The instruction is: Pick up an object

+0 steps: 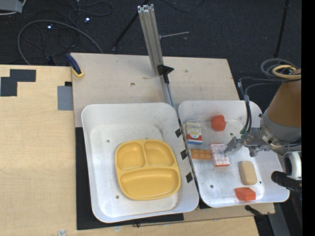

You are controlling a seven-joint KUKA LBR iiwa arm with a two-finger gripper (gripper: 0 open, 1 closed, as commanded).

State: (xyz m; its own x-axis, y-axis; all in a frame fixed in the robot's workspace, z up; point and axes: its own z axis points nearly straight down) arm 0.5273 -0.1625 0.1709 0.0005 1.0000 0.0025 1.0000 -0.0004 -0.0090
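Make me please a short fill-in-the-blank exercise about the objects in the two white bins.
1. The yellow tray has ____ compartments.
2. The yellow tray lies in the ____ bin of the camera view.
3. The tan oval block lies between the pincer and the ____ block at the right bin's near edge.

Missing words: three; left; red

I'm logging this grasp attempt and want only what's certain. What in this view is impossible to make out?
- Gripper: too small and blurred to tell how it stands against the pink packet.
- Small carton: label print too small to read.
- Arm: cut off by the right edge.
- Right bin: part of its right side is hidden under the arm.
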